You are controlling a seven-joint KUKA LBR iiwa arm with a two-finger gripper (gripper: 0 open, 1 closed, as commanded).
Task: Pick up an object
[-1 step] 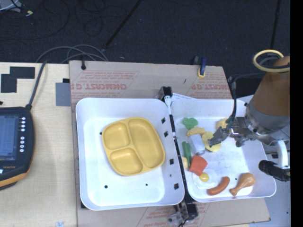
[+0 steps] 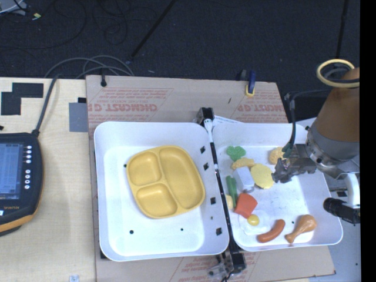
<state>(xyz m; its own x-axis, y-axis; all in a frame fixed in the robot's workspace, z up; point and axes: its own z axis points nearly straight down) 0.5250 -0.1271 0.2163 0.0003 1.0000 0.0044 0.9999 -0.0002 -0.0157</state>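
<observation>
The right bin [image 2: 320,239] holds several toy foods: a green leafy piece [image 2: 236,153], a yellow round piece [image 2: 262,176], a grey-white piece [image 2: 245,179], a red block [image 2: 245,205], a green strip [image 2: 231,188], a small yellow ball [image 2: 253,220], a red sausage [image 2: 271,231], a tan drumstick [image 2: 301,227] and a yellow crumbly piece [image 2: 275,155]. My gripper [image 2: 282,174] hangs low over the bin, just right of the yellow round piece and below the crumbly piece. Its dark body hides the fingertips.
The left bin [image 2: 117,228] carries a yellow three-compartment plate [image 2: 165,181]. A black divider [image 2: 216,181] runs between the bins. A teach pendant [image 2: 14,175] lies on the bench at far left. The arm's orange band [image 2: 343,113] rises at right.
</observation>
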